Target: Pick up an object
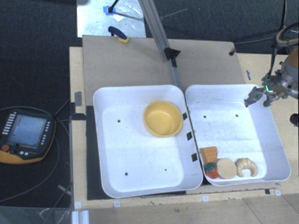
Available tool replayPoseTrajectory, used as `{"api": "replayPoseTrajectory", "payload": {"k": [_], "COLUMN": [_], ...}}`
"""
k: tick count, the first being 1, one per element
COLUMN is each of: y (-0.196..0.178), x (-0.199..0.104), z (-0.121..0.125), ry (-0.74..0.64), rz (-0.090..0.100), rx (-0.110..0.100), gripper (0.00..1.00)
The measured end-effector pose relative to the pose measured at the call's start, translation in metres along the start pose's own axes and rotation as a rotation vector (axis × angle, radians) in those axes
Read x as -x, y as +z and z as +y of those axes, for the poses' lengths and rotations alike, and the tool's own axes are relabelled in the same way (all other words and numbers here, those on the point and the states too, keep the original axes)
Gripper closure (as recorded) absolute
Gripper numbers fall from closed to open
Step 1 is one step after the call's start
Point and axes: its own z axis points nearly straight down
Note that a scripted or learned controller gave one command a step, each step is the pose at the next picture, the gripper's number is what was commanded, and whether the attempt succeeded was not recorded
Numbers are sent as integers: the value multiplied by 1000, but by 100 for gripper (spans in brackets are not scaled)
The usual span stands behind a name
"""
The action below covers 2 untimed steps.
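Right bin (261,125): landmark. Gripper (260,99) over its far right rim, fingers spread, holding nothing. Along its near wall, in a row: orange block (209,153), red-green item (211,170), round tan disc (226,168), croissant (247,166). Left bin (117,171) adjoining: yellow bowl (162,118) toward its far right

Looking down at a slant from above the bench (205,64), framing both white bins (140,181) whole, from some distance.
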Motion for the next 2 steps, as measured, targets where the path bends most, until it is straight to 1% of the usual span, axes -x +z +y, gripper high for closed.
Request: {"api": "replayPoseTrajectory", "payload": {"k": [1, 2], "y": [0, 56], "x": [0, -4], "z": [0, 8], "ry": [0, -1], "rz": [0, 1], "rx": [0, -4], "gripper": [0, 0]}}
